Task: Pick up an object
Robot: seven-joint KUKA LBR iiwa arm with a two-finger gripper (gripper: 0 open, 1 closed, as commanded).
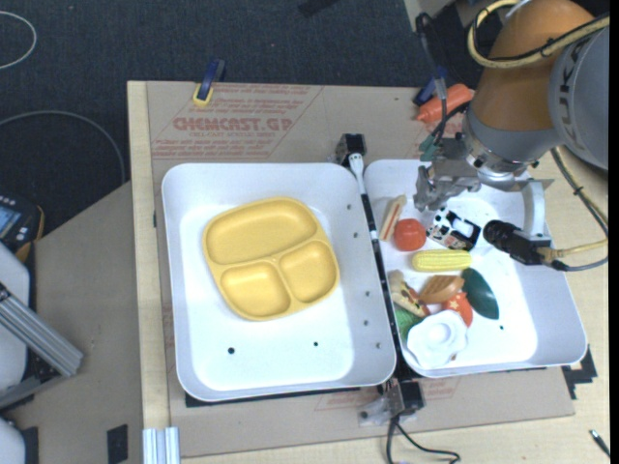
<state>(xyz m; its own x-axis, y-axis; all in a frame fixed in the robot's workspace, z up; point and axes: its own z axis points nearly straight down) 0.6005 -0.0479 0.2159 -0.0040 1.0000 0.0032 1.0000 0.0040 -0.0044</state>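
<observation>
Nearest in the right bin [566,341]: fried egg toy [437,340], then green leaf [481,294], corn cob [441,260], red tomato [410,233]. Left bin [184,259] holds a yellow divided plate [270,256]. Gripper [435,199] hangs just above the tomato and corn; can't tell how its jaws stand, nothing visibly held.

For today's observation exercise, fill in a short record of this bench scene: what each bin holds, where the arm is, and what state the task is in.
left bin: yellow divided plate
right bin: red tomato, corn cob, fried egg, green leaf, other small toy foods
arm: reaches in from the right, gripper over the right bin's far end
held item: none seen
task state: pick not yet done
</observation>
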